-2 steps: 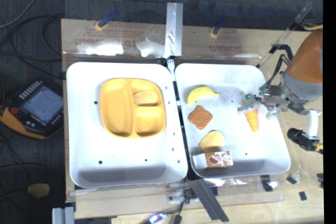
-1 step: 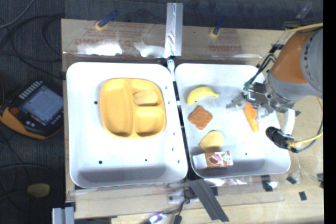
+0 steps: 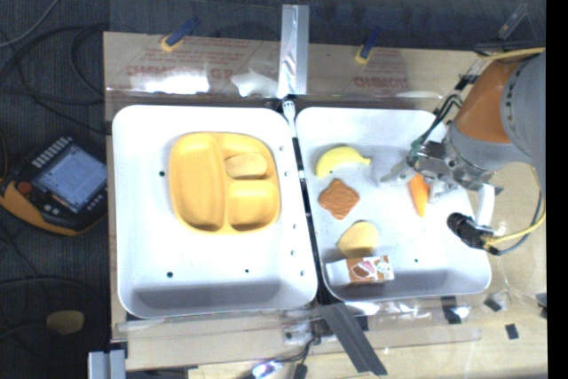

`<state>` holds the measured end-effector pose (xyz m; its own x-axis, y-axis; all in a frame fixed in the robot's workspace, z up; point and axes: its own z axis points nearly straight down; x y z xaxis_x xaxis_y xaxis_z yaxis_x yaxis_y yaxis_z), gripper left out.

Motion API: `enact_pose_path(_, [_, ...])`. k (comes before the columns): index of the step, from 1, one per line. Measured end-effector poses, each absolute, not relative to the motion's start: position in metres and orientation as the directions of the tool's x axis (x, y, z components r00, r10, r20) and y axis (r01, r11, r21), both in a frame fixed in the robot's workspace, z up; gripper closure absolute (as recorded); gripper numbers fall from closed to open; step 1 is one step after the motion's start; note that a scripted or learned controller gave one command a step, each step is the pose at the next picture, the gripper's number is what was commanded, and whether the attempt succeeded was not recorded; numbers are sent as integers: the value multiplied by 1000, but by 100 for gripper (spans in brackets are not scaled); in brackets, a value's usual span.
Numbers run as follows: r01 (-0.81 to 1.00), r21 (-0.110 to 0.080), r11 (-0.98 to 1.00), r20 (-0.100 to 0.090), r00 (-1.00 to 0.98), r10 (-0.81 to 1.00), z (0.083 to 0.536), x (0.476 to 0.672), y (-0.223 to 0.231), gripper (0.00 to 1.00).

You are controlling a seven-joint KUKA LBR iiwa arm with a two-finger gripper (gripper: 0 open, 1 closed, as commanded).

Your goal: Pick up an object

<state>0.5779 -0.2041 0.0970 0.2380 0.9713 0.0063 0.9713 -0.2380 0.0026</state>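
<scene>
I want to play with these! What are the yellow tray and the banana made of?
The yellow divided tray looks like moulded plastic: one even colour, smooth rounded compartments, a soft sheen. The banana is probably toy plastic too, judging by its flat, spotless yellow, though the view is too small to be sure.

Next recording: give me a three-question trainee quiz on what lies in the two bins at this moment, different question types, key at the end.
1. True or false: the yellow divided tray lies in the left bin.
2. Which item lies nearest the gripper? A) banana B) carrot C) small printed box
3. Fill in: the tan bread-like piece rests in one ____ of the tray.

Key: 1 true; 2 B; 3 compartment
</scene>
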Motion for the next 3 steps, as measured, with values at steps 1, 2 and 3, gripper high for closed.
enact_pose_path(1, [972,0,-237,4,237,972,104,577,-204,100])
enact_pose_path(2, [990,-2,-139,0,139,990,146,592,-214,100])
enact_pose_path(3, [992,-2,-122,-1,122,992,251,538,-166,100])
